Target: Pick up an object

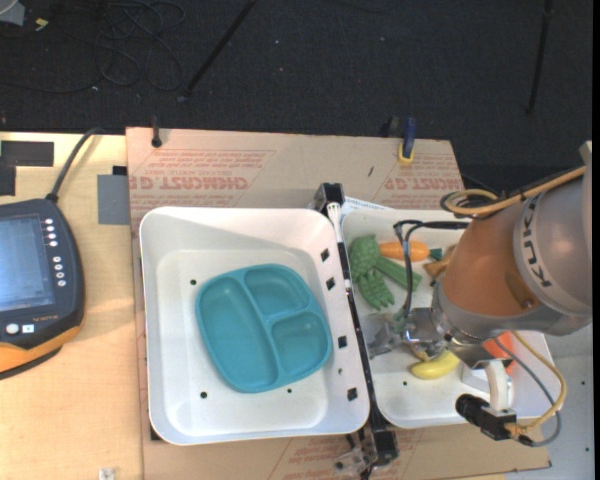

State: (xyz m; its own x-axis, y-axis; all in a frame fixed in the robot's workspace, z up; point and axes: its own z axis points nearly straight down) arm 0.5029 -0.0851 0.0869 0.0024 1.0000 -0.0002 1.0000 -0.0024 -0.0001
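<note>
A wooden worktop is covered in part by a cardboard sheet, with dark floor behind it. At the far left a pendant with a screen is laid. In the left bin a teal divided plate is set. In the right bin a green toy, a carrot and a yellow piece are seen. The arm is lowered over this bin; the end effector is hidden beneath it, so its state cannot be told.
</note>
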